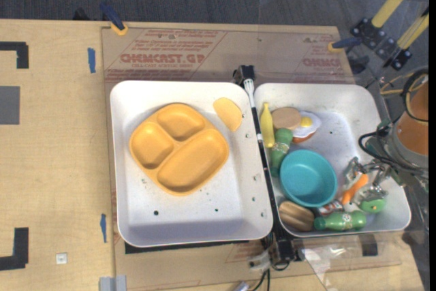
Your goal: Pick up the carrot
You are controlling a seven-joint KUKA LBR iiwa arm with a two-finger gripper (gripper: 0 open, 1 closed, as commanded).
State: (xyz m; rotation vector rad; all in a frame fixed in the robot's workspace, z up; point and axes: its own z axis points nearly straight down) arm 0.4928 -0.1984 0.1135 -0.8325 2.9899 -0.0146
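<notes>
the hand [360,177] is low in the right bin [354,102], near that bin's right wall and close to its front corner, with the grey arm [409,140] and its orange band reaching in from the right. the carrot [354,188], a small orange piece, lies right at the metal fingertips, touching or almost touching them, and part of it sits under the hand; whether the hand is released or clenched on it cannot be told, since the metal parts overlap the carrot and the clutter around it. just right of the carrot is a small green piece [373,202], and in front of it a long green vegetable [340,220] lies along the bin's front wall. a teal bowl [308,177] sits just left of the hand, in the middle of the bin, with a brown round thing [295,215] in front of it. farther back are a yellow banana-like piece [267,126], a fried egg toy [306,125] and a tan round piece [286,118]. the left bin [136,215] holds an orange divided plate [178,148] and a yellow slice [229,112] beside it. both bins rest on the table [54,146].
</notes>
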